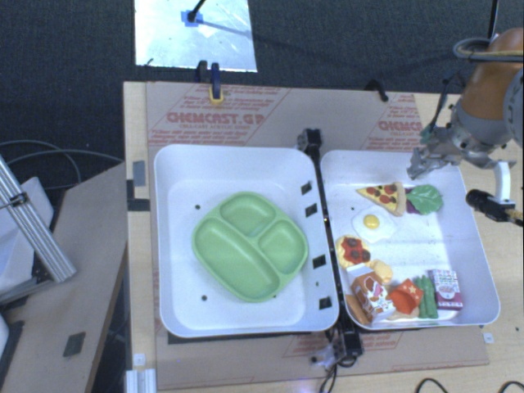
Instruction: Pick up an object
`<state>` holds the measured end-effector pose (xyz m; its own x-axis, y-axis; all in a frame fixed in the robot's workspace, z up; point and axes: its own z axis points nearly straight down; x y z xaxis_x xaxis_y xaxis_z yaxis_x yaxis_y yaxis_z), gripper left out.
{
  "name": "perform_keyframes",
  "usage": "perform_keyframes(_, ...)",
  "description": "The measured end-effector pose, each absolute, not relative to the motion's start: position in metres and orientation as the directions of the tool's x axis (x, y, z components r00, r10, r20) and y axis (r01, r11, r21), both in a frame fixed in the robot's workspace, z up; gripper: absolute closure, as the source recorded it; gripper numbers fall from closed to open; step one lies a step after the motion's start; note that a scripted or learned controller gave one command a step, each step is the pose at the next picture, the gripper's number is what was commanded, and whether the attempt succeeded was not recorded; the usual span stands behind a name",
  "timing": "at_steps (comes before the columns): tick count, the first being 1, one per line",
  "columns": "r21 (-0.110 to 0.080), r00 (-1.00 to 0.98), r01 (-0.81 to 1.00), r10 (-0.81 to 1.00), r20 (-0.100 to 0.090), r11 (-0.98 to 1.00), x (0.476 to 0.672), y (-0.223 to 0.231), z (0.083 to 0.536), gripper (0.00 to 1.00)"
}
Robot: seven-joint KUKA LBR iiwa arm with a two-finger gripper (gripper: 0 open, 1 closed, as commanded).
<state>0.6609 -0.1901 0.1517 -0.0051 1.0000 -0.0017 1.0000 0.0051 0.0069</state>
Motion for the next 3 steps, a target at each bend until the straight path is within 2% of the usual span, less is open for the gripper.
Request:
perform_keyframes(2,0.005,-0.007,1.0,1.0,-0.001,0.007,0.664,-0.186,0.227,1.0)
perform_keyframes(3,0.0,-0.008,1.0,1.0,0.001,0.008,0.644,-0.143,0.224,1.0)
